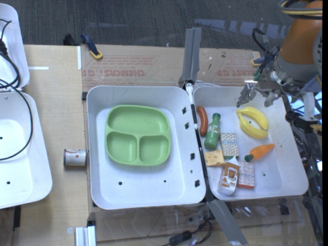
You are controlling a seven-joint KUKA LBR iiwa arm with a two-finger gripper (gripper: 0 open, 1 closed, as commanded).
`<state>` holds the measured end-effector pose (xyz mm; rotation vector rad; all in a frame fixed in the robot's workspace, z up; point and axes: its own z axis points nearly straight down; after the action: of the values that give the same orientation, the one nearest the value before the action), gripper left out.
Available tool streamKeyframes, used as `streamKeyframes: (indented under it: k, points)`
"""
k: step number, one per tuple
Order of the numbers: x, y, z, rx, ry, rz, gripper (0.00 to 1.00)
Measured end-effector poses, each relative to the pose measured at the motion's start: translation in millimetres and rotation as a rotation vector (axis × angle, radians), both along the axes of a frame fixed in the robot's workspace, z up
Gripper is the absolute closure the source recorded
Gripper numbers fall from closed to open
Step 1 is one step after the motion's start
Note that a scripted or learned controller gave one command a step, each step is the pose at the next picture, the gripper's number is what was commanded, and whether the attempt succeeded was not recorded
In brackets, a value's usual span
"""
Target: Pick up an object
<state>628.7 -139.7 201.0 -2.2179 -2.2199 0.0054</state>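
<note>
Here the banana (253, 122) lies in the right bin (287, 183), near its far edge, with a carrot (261, 151) just beside it and a bottle (212, 131), a sausage (203, 120) and packets nearer the divider. The claw (258, 95) hovers just above the banana's far end, fingers apart and holding nothing, probably lined up for a descent. The left bin (97, 137) holds a green tray (138, 135).

Right bin (287, 186) — banana (253, 122), carrot (261, 151), green bottle (212, 132), sausage (203, 120) lying loose.
</note>
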Motion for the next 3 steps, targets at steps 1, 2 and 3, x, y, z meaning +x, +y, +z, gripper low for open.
streamKeyframes:
  k: [1,2,3]
  points:
    - [16.2,-24.6,-90.9,-0.004,-0.015,0.075,0.0]
    - [-5.2,-49.6,-100.6,0.0,-0.023,0.032,0.0]
    - [-6.2,-49.9,-95.2,0.0,-0.017,0.032,1.0]
